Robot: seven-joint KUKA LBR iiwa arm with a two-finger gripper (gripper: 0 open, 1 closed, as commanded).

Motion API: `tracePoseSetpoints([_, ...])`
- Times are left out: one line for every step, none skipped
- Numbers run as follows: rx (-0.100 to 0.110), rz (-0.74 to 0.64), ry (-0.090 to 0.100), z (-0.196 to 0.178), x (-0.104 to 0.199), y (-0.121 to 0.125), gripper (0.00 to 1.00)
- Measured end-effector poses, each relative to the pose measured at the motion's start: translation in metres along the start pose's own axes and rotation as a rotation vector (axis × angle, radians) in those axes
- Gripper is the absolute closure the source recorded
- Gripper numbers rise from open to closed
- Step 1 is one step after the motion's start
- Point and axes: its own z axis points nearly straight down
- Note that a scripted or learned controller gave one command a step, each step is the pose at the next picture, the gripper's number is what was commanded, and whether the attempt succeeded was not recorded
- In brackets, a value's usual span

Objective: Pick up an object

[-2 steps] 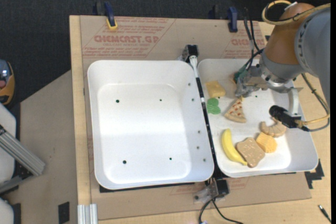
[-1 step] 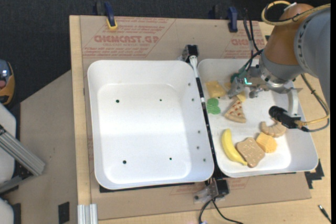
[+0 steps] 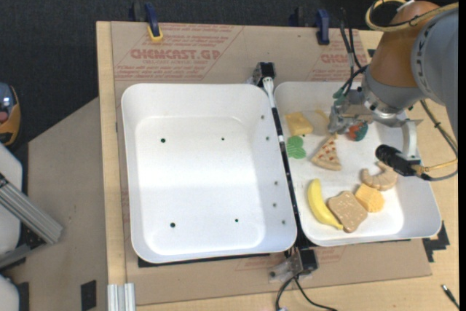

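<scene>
**Gripper low over the right bin, near the pizza slice**

The gripper (image 3: pixel 342 124) hangs low inside the right bin (image 3: pixel 419 218), just above the pizza slice (image 3: pixel 328 154). I cannot tell how far it is open, or if it has hold of anything. A small red and green thing (image 3: pixel 357 131) lies just right of it. Left of the pizza slice are a yellow cheese piece (image 3: pixel 298 124) and a green piece (image 3: pixel 295 148). Below the pizza slice lie a banana (image 3: pixel 317 204), a toast (image 3: pixel 347 210) and an orange block (image 3: pixel 370 199). A croissant (image 3: pixel 378 178) lies right of the pizza slice. The left bin (image 3: pixel 145 113) is well apart.
</scene>
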Motion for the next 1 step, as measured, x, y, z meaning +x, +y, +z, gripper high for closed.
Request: tracePoseSetpoints([0.001, 0.000, 0.000, 0.0006, 0.0002, -0.0002, 0.00])
